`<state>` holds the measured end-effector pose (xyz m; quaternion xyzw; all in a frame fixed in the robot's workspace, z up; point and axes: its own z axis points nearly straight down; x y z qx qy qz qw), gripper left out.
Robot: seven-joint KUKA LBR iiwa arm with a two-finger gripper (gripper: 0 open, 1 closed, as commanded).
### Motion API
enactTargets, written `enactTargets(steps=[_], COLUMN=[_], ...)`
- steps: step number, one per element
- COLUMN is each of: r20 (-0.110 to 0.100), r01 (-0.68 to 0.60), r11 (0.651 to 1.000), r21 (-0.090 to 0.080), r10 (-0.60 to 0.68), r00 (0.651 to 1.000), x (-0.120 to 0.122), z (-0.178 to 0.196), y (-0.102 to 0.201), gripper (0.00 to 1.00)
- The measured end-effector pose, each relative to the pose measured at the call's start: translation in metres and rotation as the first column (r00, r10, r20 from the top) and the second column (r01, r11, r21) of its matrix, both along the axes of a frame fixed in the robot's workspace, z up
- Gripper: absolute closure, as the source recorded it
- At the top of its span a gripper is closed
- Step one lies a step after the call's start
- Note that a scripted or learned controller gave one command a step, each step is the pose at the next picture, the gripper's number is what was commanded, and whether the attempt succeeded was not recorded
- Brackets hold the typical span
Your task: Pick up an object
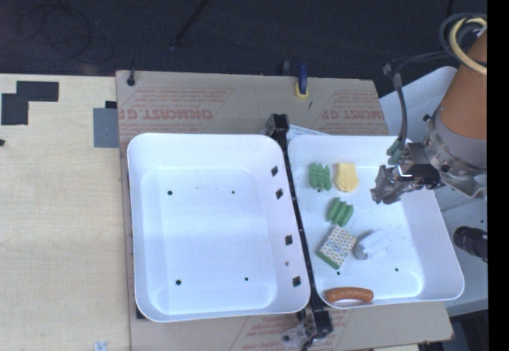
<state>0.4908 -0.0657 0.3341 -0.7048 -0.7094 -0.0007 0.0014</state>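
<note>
Right bin (429, 278) holds two green ridged pieces (320, 176) (339, 212), a yellow piece (346, 177), a green-edged sponge block (337, 247), a small grey object (364, 248) and an orange sausage-shaped item (349, 294) at its near rim; left bin (151, 222) sits alongside. Hand (385, 189) hangs over the right bin's right side, right of the yellow piece; whether it is apart or together cannot be told. Bins rest on cardboard sheet (207, 103) over pale wooden worktop (56, 222), dark floor with cables behind.

Smooth glossy white plastic bins (151, 182) – on matt brown cardboard (207, 103), pale wood bench (56, 222)
</note>
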Motion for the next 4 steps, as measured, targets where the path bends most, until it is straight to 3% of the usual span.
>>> enactTargets(steps=[1,2,3,4], r20=[0.004,-0.012,0.006,0.0], r01=[-0.003,0.013,0.0,-0.002], r11=[1.0,1.0,1.0,1.0], r21=[-0.001,-0.005,-0.002,-0.001], r10=[0.003,-0.013,0.0,0.002], r00=[1.0,1.0,1.0,1.0], x=[0.048,0.037,0.052,0.047], z=[0.04,-0.054,0.02,0.045], y=[0.09,0.02,0.076,0.154], gripper=[1.0,1.0,1.0,1.0])
